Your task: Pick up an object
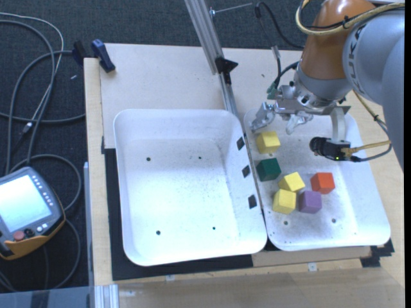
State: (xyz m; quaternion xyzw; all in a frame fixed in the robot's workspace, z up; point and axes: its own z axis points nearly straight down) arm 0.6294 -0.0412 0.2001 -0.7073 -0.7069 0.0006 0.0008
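Note:
Several small cubes lie in the right bin [359, 226]: a yellow cube [268, 141] at the back, a dark green cube [269, 169] in front of it, two more yellow cubes [292, 181] [284, 201], a purple cube [310, 201] and an orange cube [322, 183]. My gripper [277, 121] hangs over the back of the right bin, just behind and above the rear yellow cube. Its fingers [261, 120] are spread open with nothing between them.
The left bin [128, 124] sits beside the right one, their rims meeting along a strip with black clips [246, 171]. A slanted metal post [205, 34] rises behind the bins. A teach pendant [26, 213] and cables lie on the floor at left.

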